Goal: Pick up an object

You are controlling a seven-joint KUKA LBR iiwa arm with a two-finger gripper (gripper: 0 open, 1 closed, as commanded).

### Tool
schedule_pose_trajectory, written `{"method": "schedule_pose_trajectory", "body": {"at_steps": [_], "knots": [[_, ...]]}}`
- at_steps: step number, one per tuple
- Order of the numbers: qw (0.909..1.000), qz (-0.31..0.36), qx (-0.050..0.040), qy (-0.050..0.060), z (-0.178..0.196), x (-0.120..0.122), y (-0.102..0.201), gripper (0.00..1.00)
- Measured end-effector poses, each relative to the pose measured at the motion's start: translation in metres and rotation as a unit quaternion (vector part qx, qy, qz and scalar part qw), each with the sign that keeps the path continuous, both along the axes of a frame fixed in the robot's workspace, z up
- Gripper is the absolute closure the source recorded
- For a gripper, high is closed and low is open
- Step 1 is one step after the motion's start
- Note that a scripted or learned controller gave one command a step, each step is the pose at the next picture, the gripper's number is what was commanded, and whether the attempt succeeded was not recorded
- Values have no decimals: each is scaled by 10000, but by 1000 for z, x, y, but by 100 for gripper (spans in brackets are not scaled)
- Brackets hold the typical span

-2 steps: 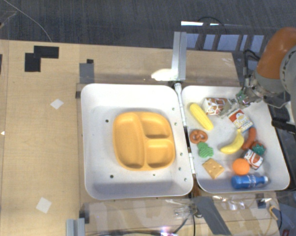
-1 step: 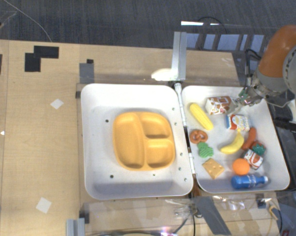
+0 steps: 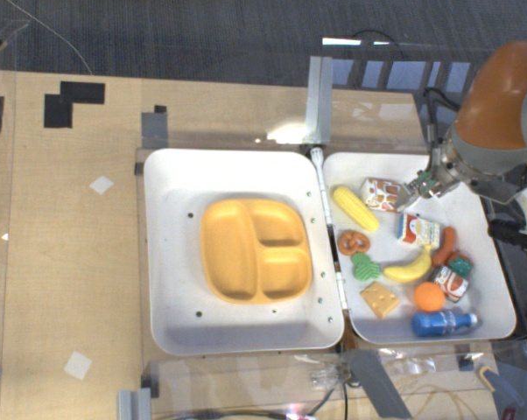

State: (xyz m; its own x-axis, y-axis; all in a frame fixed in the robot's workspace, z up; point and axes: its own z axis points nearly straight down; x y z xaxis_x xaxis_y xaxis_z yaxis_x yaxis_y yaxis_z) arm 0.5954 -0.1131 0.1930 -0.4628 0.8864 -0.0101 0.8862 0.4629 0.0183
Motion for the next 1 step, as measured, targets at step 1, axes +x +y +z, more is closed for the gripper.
{"method": "schedule_pose_trajectory", "body": {"at_steps": [1], "knots": [[9998, 206, 8, 80, -8, -43, 47, 100]]}}
